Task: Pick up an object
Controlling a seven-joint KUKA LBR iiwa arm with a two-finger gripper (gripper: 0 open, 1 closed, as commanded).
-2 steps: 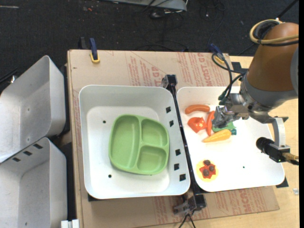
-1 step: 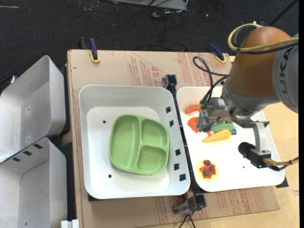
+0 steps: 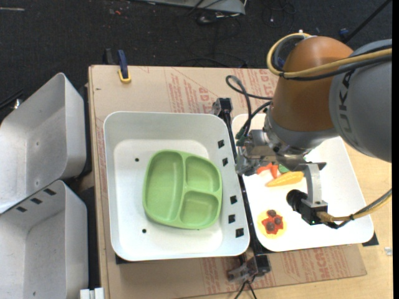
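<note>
My gripper (image 3: 260, 162) hangs under the big orange wrist band, low over the left part of the right bin (image 3: 349, 179). Just beside it lie a yellow-orange carrot-shaped toy (image 3: 285, 179), a small red-orange piece (image 3: 269, 169) and a bit of green (image 3: 284, 167), partly hidden by the arm. Nearer the front of that bin sits a dark red and yellow toy (image 3: 272, 223). I see nothing clearly held. A green divided plate (image 3: 183, 189) lies in the left bin (image 3: 124, 167).
The arm's bulk covers the back half of the right bin. Cables and a black fitting (image 3: 307, 205) hang off the wrist above the bin floor. Two white tubs (image 3: 37, 167) stand off the bench's left side. A yellow clamp (image 3: 124, 73) sits at the bench's far left corner.
</note>
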